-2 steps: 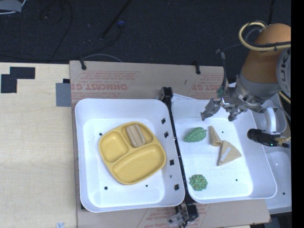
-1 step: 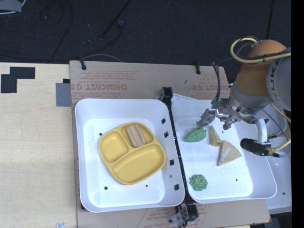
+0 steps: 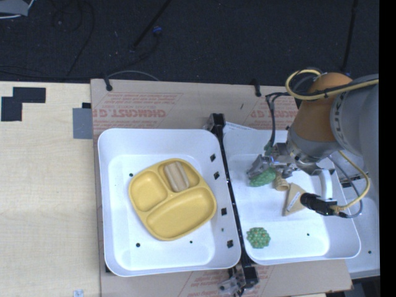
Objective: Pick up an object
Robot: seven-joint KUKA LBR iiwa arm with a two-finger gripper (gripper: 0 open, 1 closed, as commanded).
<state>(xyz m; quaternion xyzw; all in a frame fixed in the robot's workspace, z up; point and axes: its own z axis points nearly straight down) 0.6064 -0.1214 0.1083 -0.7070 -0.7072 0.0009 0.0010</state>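
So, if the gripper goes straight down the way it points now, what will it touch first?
Most likely the green leafy toy right under the gripper in the right bin. They look close already, but depth is hard to judge from this view.

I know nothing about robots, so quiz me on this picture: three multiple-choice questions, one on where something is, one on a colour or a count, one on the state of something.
1. Where does the yellow divided plate lie?
A. In the left bin
B. In the right bin
C. On the bare bench

2. How many compartments does the plate have?
A. Two
B. Three
C. Five

3. How does the green bumpy ball lie?
A. Stacked on the plate
B. Between the pincer's tips
C. Loose on the right bin's floor, apart from the arm

Answers:
1 A: the plate rests inside the left bin.
2 B: two small sections sit above one large one, and a tan piece lies in one of the small sections.
3 C: it sits alone near the front of the right bin, while the pincer is farther back, over a green leafy object.
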